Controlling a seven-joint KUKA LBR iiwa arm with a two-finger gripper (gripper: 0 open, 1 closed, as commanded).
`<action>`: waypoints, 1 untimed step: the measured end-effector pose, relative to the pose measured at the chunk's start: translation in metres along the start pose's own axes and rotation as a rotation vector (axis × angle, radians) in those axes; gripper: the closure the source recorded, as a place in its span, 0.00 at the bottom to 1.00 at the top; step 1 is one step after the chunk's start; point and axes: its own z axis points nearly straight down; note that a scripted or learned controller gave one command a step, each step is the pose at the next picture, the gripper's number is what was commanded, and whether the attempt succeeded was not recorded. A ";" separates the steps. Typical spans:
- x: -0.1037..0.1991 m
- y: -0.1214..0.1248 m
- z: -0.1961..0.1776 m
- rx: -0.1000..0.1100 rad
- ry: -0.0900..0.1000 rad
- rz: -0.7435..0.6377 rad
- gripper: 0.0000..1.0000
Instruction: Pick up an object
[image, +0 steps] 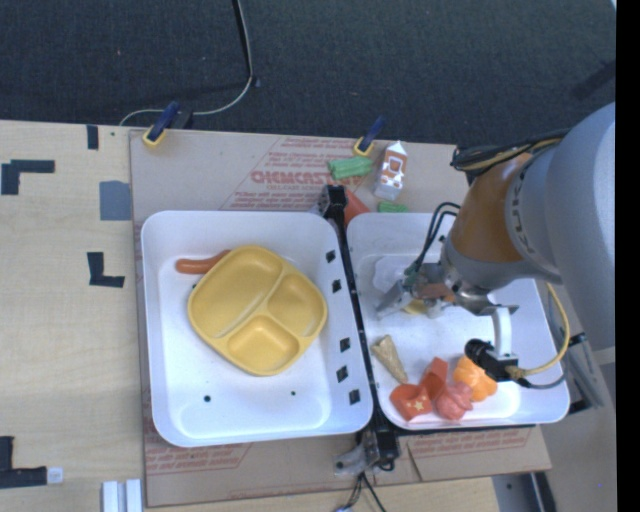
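Arm (545, 215) reaches leftward, end effector (405, 293) low over right bin (535, 405).

The divided tray (258, 309) sat in the left bin (165, 330), a sausage (199, 264) tucked just behind its left corner. Right of the tray, across the bin wall, the right bin (545, 400) held a cone (390, 358) and a cluster of toy foods (445, 390) at its front.
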 end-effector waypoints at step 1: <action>-0.038 -0.018 -0.001 0.001 0.000 0.006 0.00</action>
